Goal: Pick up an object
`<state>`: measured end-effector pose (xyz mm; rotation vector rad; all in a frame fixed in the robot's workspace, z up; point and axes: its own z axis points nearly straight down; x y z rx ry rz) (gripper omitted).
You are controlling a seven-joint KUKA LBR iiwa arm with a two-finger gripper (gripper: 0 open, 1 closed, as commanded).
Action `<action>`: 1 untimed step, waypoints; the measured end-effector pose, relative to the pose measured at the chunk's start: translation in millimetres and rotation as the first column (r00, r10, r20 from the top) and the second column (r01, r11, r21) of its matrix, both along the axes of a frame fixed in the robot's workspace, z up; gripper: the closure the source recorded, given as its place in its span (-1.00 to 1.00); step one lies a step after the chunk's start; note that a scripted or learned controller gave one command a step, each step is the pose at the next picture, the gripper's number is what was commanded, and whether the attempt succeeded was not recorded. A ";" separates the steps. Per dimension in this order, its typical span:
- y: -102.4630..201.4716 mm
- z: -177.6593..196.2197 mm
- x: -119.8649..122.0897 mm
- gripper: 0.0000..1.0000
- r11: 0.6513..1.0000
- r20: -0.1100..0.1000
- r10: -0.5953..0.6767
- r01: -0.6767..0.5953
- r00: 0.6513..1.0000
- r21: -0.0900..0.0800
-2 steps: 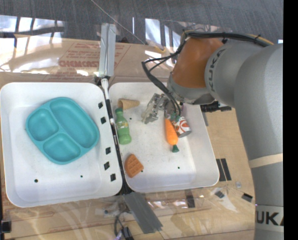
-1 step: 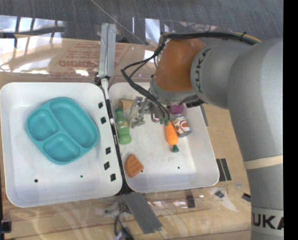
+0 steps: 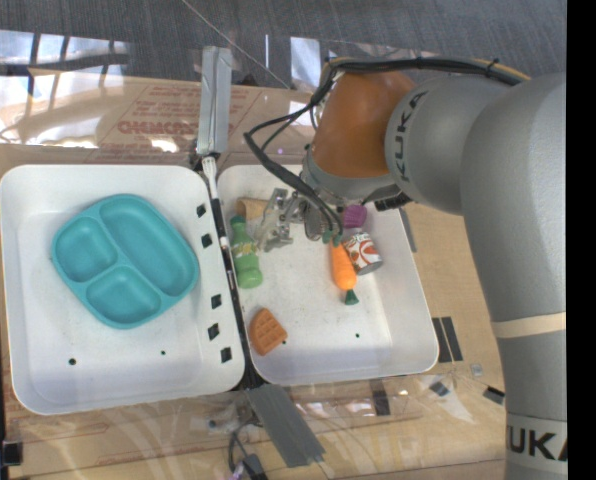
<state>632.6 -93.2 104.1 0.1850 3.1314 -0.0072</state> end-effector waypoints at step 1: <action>0.5 10.9 1.2 1.00 1.000 0.003 0.003 -0.003 1.000 0.000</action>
